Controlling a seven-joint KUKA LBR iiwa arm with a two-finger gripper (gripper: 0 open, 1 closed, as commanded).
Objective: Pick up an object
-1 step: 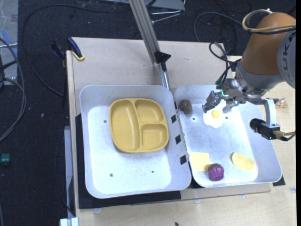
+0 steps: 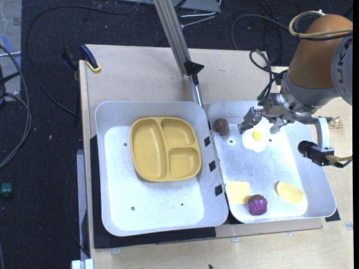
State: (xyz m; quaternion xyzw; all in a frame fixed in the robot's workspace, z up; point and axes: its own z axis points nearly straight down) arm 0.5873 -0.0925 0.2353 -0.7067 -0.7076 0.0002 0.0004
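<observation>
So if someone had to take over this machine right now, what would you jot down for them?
Gripper: fingers spread open above the fried egg in the right bin, holding nothing.
Same bin: brown lump at the far left corner, yellow square, purple piece and yellow slice along the near side.
Left bin: yellow divided plate.
Done: nothing lifted.
Left: close on an object, probably the egg, and raise it.

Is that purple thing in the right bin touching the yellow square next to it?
Touching. The camera view shows the purple thing overlapping the lower right corner of the yellow square, no gap between them.
</observation>
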